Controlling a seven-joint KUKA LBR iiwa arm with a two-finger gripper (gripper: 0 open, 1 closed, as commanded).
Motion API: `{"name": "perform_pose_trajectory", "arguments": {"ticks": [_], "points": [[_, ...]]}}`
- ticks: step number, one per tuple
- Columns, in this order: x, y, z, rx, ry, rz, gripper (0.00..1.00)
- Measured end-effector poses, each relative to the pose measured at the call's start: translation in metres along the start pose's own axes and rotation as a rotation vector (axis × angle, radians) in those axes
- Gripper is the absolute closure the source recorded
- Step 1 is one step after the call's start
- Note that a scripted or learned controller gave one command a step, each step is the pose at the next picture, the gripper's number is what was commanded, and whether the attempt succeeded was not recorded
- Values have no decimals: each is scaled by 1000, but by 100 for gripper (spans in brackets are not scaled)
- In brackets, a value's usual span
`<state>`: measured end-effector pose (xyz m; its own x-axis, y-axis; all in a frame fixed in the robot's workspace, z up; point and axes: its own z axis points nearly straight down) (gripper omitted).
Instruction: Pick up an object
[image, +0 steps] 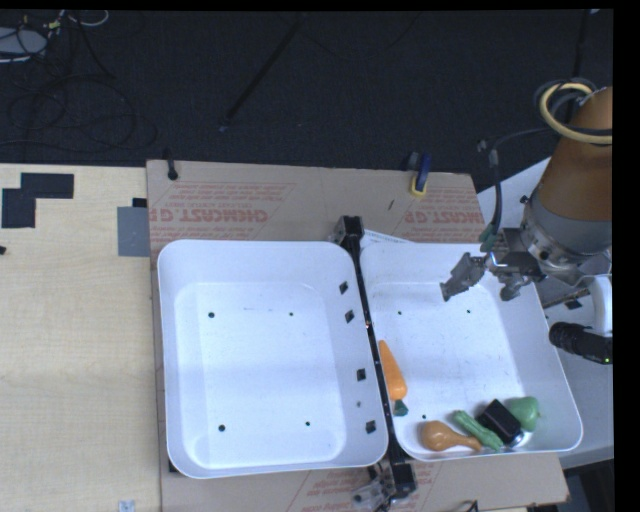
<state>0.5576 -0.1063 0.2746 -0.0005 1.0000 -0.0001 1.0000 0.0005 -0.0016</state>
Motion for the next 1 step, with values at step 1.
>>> {"name": "perform_pose_trajectory", "arguments": {"ticks": [1], "points": [[16,73,151,9,2,-4,0]]}}
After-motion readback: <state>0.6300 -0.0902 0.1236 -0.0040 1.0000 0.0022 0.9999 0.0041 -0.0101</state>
